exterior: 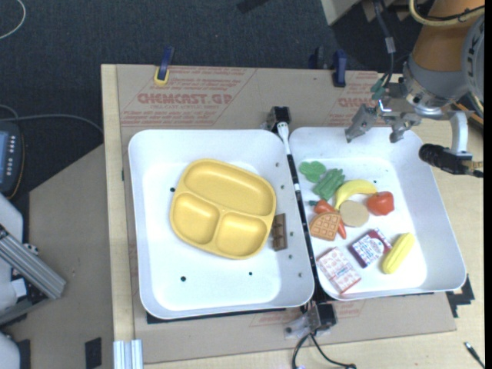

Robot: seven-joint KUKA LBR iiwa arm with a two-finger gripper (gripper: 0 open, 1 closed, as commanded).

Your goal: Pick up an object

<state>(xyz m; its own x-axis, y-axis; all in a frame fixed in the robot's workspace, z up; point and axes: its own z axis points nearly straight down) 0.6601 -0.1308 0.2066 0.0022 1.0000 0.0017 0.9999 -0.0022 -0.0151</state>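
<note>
The hand (377, 128) is hanging over the back edge of the right bin (438, 198), fingers spread wide with nothing in them. The toy food sits well below it, with the banana (352, 191) near the middle of the pile.

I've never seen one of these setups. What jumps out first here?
A big yellow divided plate sits alone in the left bin. The right bin holds a cluster of toy food, with a banana and a tomato near its middle. The gripper hangs open above that bin's far edge.
</note>
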